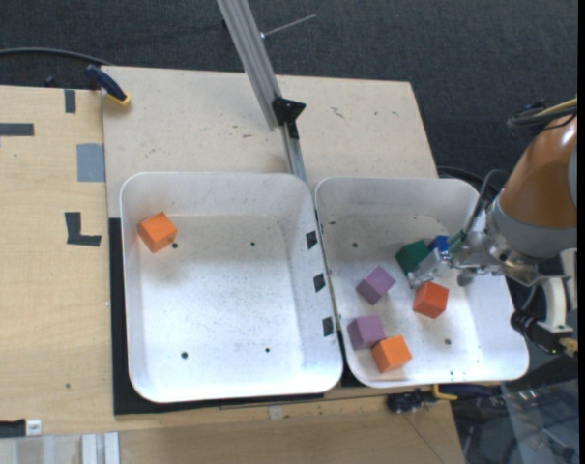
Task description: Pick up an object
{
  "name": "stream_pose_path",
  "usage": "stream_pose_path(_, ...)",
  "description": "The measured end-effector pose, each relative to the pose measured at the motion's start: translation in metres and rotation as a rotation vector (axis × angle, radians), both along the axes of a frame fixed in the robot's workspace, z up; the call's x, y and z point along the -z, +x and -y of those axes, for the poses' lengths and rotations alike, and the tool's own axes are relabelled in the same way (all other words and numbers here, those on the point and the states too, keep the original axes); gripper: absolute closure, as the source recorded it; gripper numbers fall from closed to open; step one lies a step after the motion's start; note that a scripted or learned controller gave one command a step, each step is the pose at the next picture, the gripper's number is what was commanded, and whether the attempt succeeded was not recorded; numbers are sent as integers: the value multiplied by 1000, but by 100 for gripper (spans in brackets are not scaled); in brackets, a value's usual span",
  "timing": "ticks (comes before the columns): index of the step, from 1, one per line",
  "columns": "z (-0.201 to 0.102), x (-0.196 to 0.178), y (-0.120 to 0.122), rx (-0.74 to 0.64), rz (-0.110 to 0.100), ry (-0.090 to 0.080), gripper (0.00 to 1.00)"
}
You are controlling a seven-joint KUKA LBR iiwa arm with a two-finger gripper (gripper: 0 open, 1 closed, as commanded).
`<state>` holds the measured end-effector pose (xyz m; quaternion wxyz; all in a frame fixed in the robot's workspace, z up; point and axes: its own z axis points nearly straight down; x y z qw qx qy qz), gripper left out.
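The red block [430,300] lies in the right bin [389,193], just below the gripper [429,269], which is low between it and the green block [413,256]; you cannot tell from here whether the pincer is wide or narrow, and nothing is seen held. I judge this is the reaching step, before any grasp. Next you need to center over one block and keep away from the two purple blocks [375,284] nearby.

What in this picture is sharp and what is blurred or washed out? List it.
Camera view: even, soft lighting with faint shadows; the orange cube and purple cubes read crisply; the white bins are bright but not blown out; the gripper is small and slightly soft.
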<state>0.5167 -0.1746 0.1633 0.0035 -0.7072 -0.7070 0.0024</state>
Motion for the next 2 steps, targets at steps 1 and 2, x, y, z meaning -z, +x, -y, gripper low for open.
stream_pose_path(1, 1, 44, -7, 2, 17, -11, 0)
stream_pose_path(2, 1, 73, -7, 0, 6, -2, 0)
